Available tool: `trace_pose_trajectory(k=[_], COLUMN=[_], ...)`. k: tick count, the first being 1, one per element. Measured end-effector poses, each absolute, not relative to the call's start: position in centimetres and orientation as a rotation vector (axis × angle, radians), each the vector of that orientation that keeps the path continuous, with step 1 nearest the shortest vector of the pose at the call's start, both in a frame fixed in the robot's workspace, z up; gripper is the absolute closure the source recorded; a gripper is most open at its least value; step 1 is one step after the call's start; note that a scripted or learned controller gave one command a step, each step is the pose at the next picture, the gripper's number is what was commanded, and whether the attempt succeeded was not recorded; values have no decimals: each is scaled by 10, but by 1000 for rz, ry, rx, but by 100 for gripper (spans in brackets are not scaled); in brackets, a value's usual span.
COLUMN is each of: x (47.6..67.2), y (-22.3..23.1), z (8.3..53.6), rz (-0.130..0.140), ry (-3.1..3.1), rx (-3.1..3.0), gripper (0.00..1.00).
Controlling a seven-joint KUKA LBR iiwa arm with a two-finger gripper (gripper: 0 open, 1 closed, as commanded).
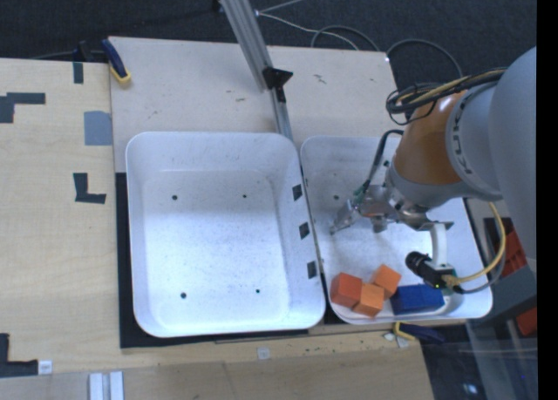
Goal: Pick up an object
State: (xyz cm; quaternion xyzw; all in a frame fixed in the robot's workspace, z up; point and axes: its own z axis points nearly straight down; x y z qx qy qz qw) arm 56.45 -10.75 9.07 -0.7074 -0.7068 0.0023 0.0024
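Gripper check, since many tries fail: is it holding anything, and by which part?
Nothing is held. The gripper hangs over bare floor of the right bin, apart from the orange blocks and blue block.

Smooth white plastic bins (209,150) speckled dark, on a matt wooden bench (183,84).

Even, bright light; slight softness

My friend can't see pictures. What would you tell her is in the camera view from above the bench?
A grey robot arm with an orange band reaches from the right into the right-hand white bin, its gripper hovering above the bin floor. Orange blocks and a blue block sit clustered at that bin's near edge. The left bin lies beside it.
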Motion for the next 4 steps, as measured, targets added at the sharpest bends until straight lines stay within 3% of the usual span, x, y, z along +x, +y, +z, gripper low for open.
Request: trace_pose_trajectory(k=[1,2,3,4], x=[594,565,621,542], y=[-61,-94,-33,-21], z=[197,88,197,191], rz=[-9,8,-11,6], ry=[-2231,-2217,-2233,-2219], rx=[-2218,-2221,-2218,-2218], gripper=[0,0,0,0])
